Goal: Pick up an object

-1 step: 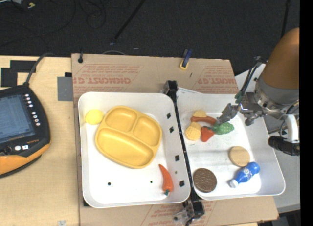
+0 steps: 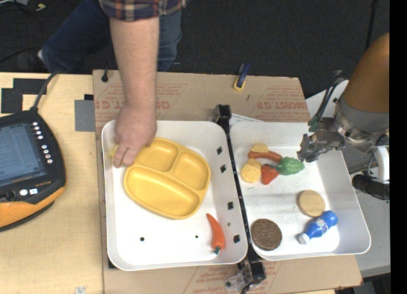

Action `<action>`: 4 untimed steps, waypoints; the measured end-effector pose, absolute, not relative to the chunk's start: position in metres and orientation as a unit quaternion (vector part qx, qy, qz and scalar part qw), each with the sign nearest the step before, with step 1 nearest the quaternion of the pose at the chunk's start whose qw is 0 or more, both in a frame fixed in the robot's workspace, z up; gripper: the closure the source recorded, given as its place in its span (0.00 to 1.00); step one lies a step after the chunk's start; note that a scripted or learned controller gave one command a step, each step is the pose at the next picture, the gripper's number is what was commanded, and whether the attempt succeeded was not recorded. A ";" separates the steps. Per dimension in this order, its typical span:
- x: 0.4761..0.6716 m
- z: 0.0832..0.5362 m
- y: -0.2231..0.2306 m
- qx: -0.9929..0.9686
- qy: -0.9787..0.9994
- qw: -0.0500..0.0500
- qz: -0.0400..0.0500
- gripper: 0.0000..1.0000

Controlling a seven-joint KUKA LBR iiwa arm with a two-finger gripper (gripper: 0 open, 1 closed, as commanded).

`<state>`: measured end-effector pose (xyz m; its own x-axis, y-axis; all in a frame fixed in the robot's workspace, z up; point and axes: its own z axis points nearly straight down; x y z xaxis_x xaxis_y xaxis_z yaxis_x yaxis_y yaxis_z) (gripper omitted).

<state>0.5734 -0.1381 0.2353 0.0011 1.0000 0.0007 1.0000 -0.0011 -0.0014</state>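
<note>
2 white bins (image 2: 127, 248) on cardboard-topped bench (image 2: 280, 92); claw (image 2: 308, 151) state unclear, above right bin

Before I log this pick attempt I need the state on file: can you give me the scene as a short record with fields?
left bin: yellow divided plate, orange chili pepper, a person's hand at the plate's edge
right bin: hot dog, corn piece, strawberry, green vegetable, tan cookie, brown cookie, blue bottle
gripper: over the right bin, beside the green vegetable
held: nothing visibly held
bench extras: tablet controller at far left
</note>
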 end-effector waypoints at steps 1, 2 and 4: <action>0.541 0.184 -0.034 -0.704 -0.710 0.006 0.002 1.00; 0.495 0.276 -0.035 -0.707 -0.707 -0.001 -0.002 1.00; 0.475 0.332 0.052 -0.705 -0.709 0.003 0.003 1.00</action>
<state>0.4752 0.0521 0.3320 -0.0060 1.0000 0.0008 0.9999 0.0060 -0.0082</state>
